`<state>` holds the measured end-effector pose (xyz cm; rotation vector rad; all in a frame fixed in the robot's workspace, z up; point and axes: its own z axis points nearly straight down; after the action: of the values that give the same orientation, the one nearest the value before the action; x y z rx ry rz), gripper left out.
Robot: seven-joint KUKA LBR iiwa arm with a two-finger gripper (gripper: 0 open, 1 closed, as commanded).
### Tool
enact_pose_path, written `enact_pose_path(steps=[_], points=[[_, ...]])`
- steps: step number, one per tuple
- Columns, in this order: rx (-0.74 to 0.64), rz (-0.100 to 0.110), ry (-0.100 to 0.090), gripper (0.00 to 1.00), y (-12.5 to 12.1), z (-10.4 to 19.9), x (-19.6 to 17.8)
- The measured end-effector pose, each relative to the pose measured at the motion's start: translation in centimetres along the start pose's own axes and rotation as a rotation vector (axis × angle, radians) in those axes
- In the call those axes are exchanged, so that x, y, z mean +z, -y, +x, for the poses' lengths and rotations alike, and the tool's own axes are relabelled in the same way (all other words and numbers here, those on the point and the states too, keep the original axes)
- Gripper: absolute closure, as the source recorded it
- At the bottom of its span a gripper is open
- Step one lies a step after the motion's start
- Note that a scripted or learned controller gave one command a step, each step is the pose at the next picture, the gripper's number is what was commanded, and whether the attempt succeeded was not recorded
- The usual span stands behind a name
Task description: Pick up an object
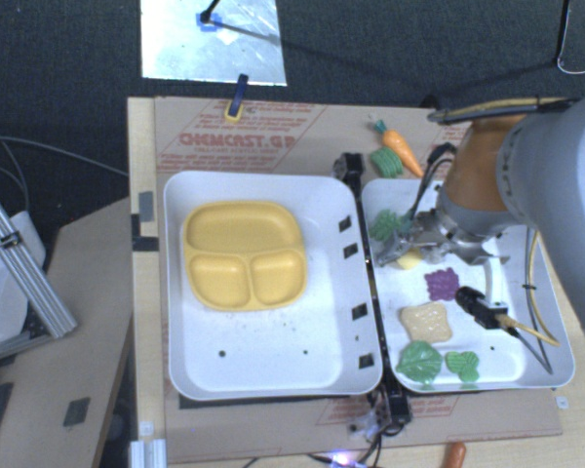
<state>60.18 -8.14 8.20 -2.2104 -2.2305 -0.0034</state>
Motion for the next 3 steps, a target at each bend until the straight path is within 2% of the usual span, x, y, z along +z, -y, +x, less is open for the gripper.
enact_pose_path(steps=[1, 2, 3], points=[[0.012, -0.005, 0.006, 0.0, -2.2, -8.7, -0.4], [0.009, 0.002, 0.002, 0.0, 2.4, -7.7, -0.2], [0.007, -0.004, 0.003, 1.0, 2.1, -7.7, -1.4]])
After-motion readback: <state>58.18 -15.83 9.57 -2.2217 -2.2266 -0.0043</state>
